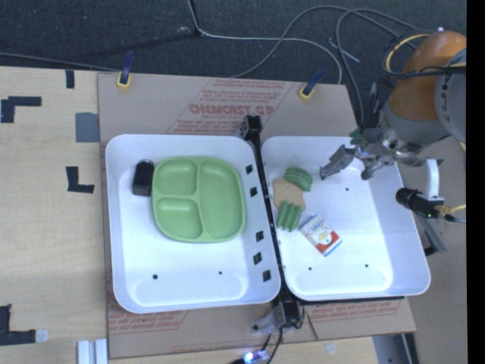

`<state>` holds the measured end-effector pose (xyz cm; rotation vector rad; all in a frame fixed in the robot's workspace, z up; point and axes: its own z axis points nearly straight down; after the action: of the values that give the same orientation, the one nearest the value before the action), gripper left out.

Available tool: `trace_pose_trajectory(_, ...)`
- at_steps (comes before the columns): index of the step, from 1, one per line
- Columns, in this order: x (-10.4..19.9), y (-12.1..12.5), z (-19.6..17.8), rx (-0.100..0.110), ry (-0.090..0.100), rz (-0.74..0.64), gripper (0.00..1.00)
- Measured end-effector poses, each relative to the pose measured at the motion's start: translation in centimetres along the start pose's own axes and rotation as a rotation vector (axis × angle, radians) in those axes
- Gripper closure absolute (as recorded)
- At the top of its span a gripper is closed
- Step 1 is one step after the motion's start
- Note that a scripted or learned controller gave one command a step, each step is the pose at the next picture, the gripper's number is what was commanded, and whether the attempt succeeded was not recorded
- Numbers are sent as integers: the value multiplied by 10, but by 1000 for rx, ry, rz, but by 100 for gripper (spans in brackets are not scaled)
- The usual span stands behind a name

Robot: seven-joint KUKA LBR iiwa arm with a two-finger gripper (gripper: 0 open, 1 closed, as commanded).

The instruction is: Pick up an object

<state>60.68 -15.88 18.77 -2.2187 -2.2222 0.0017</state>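
Camera view: small carton lies diagonally, upper-left to lower-right; fingers spread, grasping nothing.

The two bins are seen as smooth white plastic with a faint sheen. A matt, pale green plastic look is given by the divided plate. The board under the bins appears as dull brown cardboard printed in red, and the bench as light wood grain. The small packet looks like printed paper or card. The arm is finished in smooth grey with a glossy orange band.
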Motion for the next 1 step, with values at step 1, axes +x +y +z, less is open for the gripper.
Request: trace_pose_trajectory(1,-4,-1,63,5,0,1,0)
